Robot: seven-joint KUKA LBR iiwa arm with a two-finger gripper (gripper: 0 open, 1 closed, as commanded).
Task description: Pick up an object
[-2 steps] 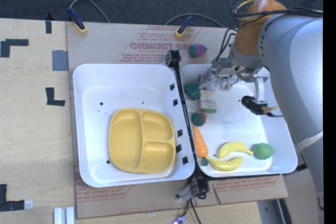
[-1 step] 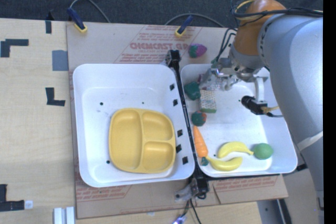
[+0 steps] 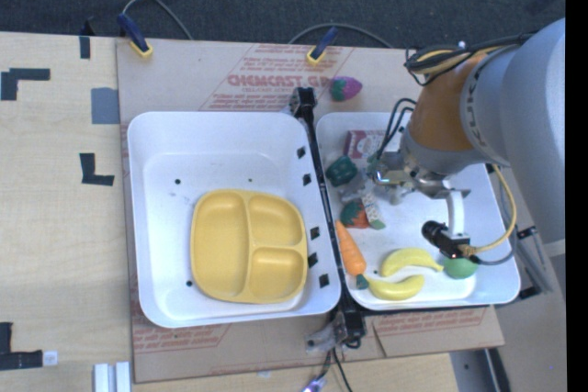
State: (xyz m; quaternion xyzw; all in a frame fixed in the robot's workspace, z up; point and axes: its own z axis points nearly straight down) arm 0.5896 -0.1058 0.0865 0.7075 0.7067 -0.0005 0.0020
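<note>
- My arm (image 3: 496,106) comes in from the right, low over the right bin (image 3: 487,289).
- My claw (image 3: 390,179) sits over the bin's left half, near the clutter; I cannot tell its state.
- Nothing visibly held.
- Dark green piece (image 3: 342,170) just left of my claw, by the divider.
- Red-white packet (image 3: 358,142) above it, near the bin's far wall.
- Small red-green item (image 3: 356,214) below my claw.
- Carrot (image 3: 350,252) along the left wall, tilted.
- Banana (image 3: 410,261) near the front, yellow piece (image 3: 395,287) just below it.
- Green ball (image 3: 458,268) at the banana's right end.
- Left bin (image 3: 156,151) holds a yellow tray (image 3: 248,245).
- Pink-green toy (image 3: 345,88) on the cardboard (image 3: 230,78) behind the bins.
</note>
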